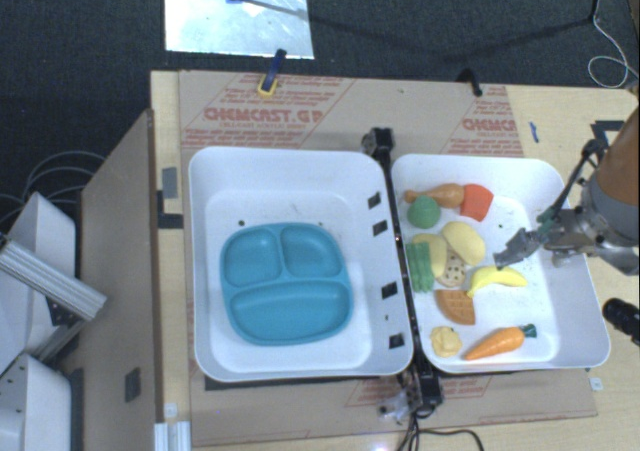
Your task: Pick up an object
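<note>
The right bin point(572, 311) holds several toy foods. Among them are a yellow banana point(497, 280), an orange carrot point(496, 341), a yellow potato-like piece point(463, 240), a green ball point(424, 212), a drumstick point(440, 195) and a red piece point(477, 202). A spotted cookie point(455, 268), a green ridged piece point(419, 265), an orange wedge point(457, 307) and a small yellow lump point(445, 341) lie there too. My gripper point(508, 251) reaches in from the right and hangs just above the banana's upper right end, beside the potato-like piece. Nothing is seen held in it.
The left bin point(216, 189) holds a blue divided plate point(287, 282). A black divider with clips point(397, 259) runs between the bins. The arm's grey wrist point(612, 209) stands over the right bin's right rim. Cardboard point(300, 109) lies under both bins.
</note>
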